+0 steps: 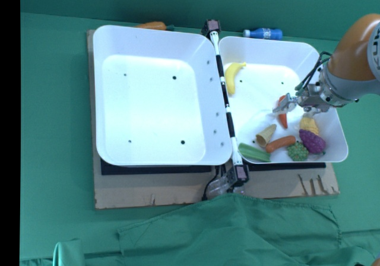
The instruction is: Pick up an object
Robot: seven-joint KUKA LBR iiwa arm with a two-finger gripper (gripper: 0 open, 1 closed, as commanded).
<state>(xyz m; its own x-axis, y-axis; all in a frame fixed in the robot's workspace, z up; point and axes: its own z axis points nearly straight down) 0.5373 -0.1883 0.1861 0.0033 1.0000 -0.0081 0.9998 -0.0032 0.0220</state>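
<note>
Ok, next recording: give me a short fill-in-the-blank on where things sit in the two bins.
1. The banana lies in the ____ bin as the camera sees it.
2. The blue bottle lies ____ the bins, on the green cloth.
3. The hand hangs over the ____ bin.
4. The purple grapes lie in that bin's near-____ corner.

Missing words: right; outside; right; right
</note>
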